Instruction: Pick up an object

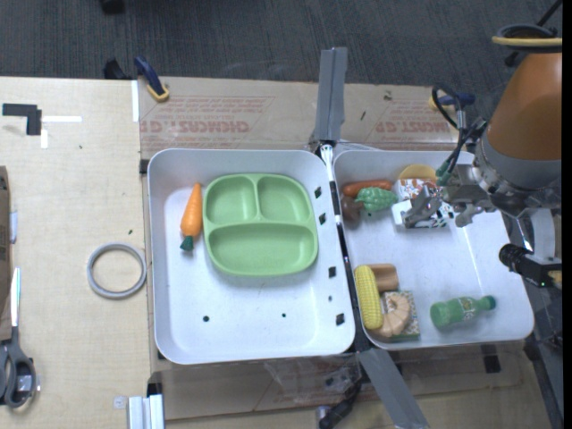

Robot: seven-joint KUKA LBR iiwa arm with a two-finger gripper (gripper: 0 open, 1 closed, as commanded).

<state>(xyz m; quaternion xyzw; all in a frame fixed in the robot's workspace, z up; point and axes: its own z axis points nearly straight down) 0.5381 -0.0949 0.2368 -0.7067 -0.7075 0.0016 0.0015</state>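
My gripper (424, 213) hangs low at the back of the right bin (465, 340), reaching in from the right under the orange-banded arm (534, 105). It sits over a small white and dark object that it largely covers. Just left of it lie a green toy vegetable (375, 200) and a red sausage (366, 187). Behind it are a red-and-white packet (414, 189) and a yellow item (416, 173). At the bin's front lie a corn cob (366, 297), a brown bun (384, 277), a pastry (399, 314) and a green bottle (460, 310).
The left bin (250, 315) holds a green divided plate (261, 224) and an orange carrot (190, 211) beside it. On the bench to the left lie a tape ring (117, 269) and scissors (16, 366). Blue clamps (152, 79) hold the cardboard at the back.
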